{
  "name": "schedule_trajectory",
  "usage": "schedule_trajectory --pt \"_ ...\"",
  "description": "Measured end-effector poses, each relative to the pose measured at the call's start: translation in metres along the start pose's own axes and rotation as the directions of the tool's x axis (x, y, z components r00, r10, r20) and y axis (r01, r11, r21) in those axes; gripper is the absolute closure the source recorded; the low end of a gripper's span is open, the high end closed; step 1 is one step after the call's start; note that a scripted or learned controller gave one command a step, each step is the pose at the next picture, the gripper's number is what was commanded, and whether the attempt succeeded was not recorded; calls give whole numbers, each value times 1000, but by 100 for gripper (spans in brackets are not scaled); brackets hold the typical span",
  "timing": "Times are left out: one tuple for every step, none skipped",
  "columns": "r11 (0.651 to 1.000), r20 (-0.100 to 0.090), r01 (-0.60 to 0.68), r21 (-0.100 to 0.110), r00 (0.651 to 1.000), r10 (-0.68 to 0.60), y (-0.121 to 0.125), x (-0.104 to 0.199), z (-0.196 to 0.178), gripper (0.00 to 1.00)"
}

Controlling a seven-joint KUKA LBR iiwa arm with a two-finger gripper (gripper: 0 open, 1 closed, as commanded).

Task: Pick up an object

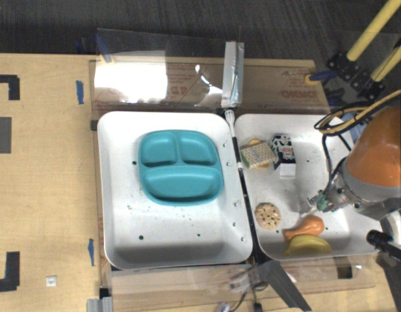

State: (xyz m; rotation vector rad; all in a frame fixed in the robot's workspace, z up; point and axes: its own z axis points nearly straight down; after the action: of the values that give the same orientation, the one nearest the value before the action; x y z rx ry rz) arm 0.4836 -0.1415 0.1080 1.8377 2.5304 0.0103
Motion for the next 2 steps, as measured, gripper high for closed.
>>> schedule_trajectory --pt "997 -7 78 9 997 -78 -1 8 -18 100" --pt "997 -8 78 10 997 -78 -1 8 -18 0"
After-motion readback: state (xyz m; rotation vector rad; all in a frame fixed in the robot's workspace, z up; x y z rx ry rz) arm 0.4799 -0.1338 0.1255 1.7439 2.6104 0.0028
